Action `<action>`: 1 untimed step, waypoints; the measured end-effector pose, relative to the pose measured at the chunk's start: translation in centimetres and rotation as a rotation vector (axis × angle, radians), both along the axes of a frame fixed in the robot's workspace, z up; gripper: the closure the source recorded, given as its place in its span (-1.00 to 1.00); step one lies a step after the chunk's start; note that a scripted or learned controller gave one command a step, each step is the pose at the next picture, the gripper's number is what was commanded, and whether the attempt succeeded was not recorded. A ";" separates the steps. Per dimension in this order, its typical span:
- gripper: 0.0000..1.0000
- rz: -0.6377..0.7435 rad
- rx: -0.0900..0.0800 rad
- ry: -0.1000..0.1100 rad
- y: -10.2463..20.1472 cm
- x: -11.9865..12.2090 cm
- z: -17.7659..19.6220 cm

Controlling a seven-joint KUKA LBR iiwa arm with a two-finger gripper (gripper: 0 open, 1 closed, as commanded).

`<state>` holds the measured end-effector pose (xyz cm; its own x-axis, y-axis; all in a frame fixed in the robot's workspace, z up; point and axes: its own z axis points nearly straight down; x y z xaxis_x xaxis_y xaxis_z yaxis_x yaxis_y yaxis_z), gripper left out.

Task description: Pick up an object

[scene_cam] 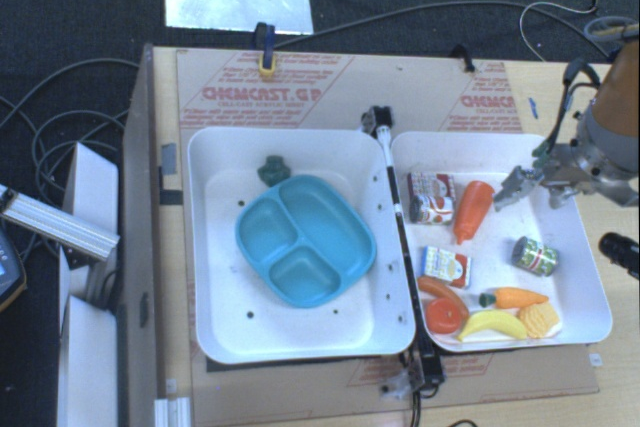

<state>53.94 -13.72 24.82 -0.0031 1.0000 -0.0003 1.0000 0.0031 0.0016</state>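
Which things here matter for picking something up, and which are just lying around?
For the job: gripper, orange bottle, green can, banana, carrot, tomato, small cartons.

Lying about: blue divided plate, green toy, yellow clamp, cables.

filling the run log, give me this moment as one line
arm: over right bin | gripper: open, holding nothing | nearest: orange bottle | left bin: blue plate

Divided plate (305, 240) in left bin (215, 175); toy food in right bin (585, 260).
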 end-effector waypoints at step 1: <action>-1.00 0.000 0.001 0.004 3.4 2.4 -11.6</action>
<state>56.35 -10.35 13.24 -0.0033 1.0000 0.0008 1.0000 0.0033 -0.0021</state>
